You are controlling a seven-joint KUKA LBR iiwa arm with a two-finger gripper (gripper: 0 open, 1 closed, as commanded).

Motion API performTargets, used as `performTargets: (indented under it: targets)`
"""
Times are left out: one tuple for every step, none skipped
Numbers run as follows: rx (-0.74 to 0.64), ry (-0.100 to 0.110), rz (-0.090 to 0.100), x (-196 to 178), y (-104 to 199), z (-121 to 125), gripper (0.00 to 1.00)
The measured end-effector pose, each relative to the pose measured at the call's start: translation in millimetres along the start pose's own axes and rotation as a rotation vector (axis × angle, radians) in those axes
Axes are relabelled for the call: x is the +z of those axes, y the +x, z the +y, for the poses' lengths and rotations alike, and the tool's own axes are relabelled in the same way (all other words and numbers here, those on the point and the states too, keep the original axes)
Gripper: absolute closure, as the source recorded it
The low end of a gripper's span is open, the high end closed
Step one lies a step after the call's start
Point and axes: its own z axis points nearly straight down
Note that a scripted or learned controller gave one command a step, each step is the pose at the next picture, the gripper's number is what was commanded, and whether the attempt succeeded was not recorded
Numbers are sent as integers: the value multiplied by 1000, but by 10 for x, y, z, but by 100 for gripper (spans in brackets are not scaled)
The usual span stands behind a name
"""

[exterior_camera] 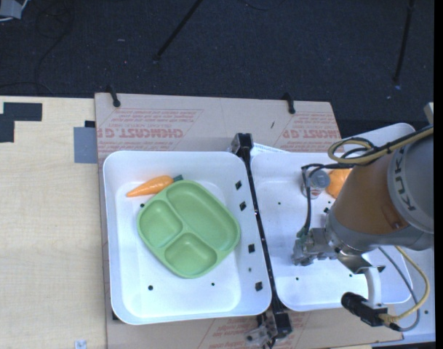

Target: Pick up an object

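Observation:
A green divided plate [188, 227] lies in the left bin [134, 289], with an orange toy carrot [150, 187] just beyond its upper left edge. In the right bin [294, 297] my gripper [305, 253] points down near the bin floor, left of the arm's orange band. An orange object [338, 181] and a small grey-capped item [317, 178] sit at the back of the right bin, partly hidden by the arm. Nothing shows between the fingers.
A black divider [254, 227] runs between the two bins. Cardboard [206, 126] lies under and behind the bins. The arm's body and cables cover most of the right bin's right half.

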Motion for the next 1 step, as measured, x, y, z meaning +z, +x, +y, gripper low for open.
performTargets:
  targets:
    - [-2,-7,-2,-526,-108,-41,100]
